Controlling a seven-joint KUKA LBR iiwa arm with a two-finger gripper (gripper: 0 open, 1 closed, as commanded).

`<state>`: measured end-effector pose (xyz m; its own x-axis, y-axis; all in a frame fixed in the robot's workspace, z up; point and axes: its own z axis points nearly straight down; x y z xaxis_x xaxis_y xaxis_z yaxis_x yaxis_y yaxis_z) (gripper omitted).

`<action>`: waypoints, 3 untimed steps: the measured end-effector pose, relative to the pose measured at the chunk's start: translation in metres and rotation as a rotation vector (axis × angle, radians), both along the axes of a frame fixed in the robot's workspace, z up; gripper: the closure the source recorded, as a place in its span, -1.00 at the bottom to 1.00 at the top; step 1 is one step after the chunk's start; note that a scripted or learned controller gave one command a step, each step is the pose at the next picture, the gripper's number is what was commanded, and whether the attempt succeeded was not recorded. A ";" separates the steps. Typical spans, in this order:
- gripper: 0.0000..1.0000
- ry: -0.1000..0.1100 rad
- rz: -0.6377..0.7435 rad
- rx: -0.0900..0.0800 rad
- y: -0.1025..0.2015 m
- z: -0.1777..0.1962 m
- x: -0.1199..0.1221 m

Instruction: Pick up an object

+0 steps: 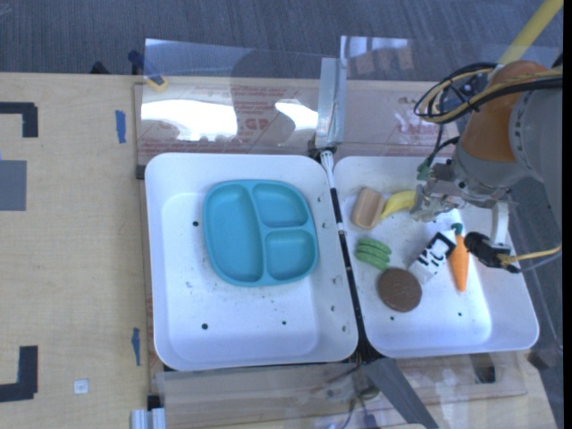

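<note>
Overhead slanted view of two shallow white bins set side by side on a light wooden table (63, 266). Left bin (179, 329): holds a teal divided plate (260, 231) with three compartments, lying flat near the bin's centre; small dark specks are scattered on the bin floor around it. Right bin (500, 324): holds six small items. A tan bread-like piece (366, 207) lies near the far left corner, with a yellow banana (399, 204) just beside it on the right. A green pea pod (374, 254) lies nearer the camera, close to the divider. A brown round cookie-like disc (399, 290) sits below the pod. A small white carton with black markings (433, 254) lies tilted, touching or nearly touching the disc's upper right edge; its markings are too small to read. An orange carrot (459, 264) with a green top lies just right of the carton. Arm (527, 132): grey with an orange band, reaching in from the right, yellow and black cables looped above the wrist. Pincer (433, 206): low over the far part of the right bin, just right of the banana and above the carton; whether its fingers are apart or together cannot be told. Clear panels behind the bins carry faint reddish print, illegible. Blue tape marks and black angle marks sit on the table.
</note>
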<state>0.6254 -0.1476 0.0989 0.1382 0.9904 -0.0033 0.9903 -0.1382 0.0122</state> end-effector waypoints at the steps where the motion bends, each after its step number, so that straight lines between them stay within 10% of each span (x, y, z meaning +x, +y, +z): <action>1: -1.00 0.002 0.000 0.000 0.000 -0.001 0.000; 3: -1.00 0.007 -0.046 0.005 0.010 -0.011 -0.100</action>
<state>0.5252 -0.1377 0.0874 0.1833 0.9831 0.0006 0.9830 -0.1833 0.0045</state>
